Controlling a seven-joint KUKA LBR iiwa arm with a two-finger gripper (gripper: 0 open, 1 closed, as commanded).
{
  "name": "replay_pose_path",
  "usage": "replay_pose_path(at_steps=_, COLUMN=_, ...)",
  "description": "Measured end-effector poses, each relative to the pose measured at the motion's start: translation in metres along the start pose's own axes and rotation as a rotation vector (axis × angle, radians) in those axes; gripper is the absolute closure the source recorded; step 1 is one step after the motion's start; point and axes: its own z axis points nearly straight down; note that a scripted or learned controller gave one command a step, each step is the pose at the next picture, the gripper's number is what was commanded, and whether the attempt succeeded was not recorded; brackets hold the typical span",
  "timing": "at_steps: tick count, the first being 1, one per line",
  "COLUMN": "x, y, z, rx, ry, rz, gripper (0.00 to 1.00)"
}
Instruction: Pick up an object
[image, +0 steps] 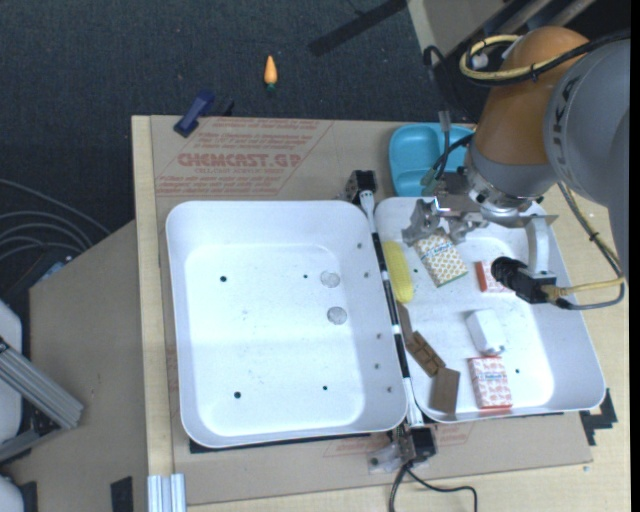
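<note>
Cardboard-brown counter (250, 150) sits on dark carpet (100, 60), bearing two white bins (200, 225); the claw (437, 222) hangs over a checkered packet (443, 260), grip state unclear.

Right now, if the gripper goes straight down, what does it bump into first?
Probably the patterned packet: the gripper hangs just above it in the right bin. Depth is hard to judge from this view.

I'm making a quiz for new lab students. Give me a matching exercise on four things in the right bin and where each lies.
Things:
1. yellow object
2. patterned packet
3. white block
4. red-and-white packet

Places:
A. near front edge
B. along left wall
C. under the gripper
D. bin's middle

Pairs: 1-B, 2-C, 3-D, 4-A
</note>
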Motion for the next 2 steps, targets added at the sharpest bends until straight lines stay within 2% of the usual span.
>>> replay_pose_path(at_steps=1, x=0.002, y=-0.026, z=-0.043, rx=0.0, ry=-0.002, rz=0.0, gripper=1.0)
replay_pose_path(at_steps=2, x=0.025, y=-0.05, z=-0.055, rx=0.006, ry=0.0, rz=0.0, gripper=1.0)
